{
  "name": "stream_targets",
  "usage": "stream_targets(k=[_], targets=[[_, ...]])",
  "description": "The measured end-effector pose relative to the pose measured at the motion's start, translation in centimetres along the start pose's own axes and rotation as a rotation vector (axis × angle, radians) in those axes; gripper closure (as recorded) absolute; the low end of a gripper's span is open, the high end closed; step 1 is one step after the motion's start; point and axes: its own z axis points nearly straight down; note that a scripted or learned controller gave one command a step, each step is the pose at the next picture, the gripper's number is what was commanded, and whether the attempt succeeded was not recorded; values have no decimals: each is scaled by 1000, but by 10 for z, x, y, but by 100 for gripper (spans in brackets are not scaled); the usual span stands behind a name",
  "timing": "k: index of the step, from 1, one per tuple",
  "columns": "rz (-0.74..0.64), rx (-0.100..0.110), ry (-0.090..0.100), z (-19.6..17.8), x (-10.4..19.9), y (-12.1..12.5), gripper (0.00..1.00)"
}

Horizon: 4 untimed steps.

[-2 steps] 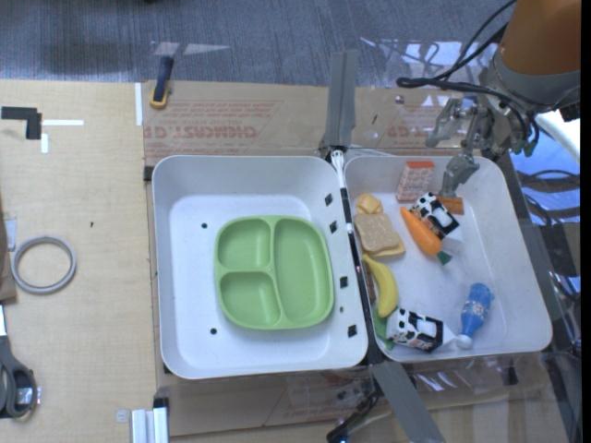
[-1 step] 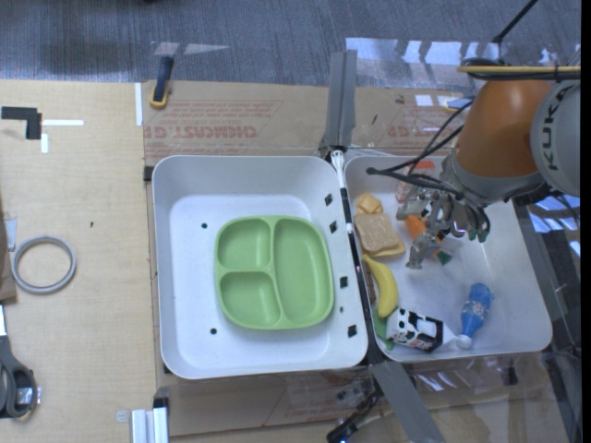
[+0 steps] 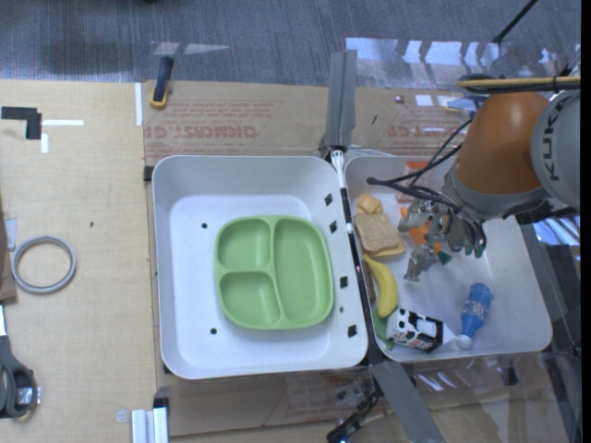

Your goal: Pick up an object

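Objects sit in right bin [image 3: 517, 330]: gripper [image 3: 427, 247] hovers over its middle, can't tell its state from this angle. Just left of it: bread slice [image 3: 378, 234], cheese-like cube [image 3: 369, 205], banana [image 3: 383, 287] along the left wall. Below: black-and-white cow toy [image 3: 415, 330], blue bottle [image 3: 475, 313]. Left bin [image 3: 175, 247] holds green divided plate [image 3: 275, 272].

We think this is a robot lab: a big robot arm [image 3: 517, 146] over two white bins [image 3: 175, 275], a cardboard-covered bench [image 3: 231, 118], cables and tape [image 3: 42, 264].
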Motion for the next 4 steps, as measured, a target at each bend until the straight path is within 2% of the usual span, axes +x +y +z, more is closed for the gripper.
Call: stream_targets(k=[1, 2, 3, 4], targets=[[-2, 1, -5, -10, -2, 0, 100], [114, 1, -3, -160, 4, 24, 100], [114, 1, -2, -159, 4, 24, 0], [-49, 0, 0, -37, 42, -7, 0]])
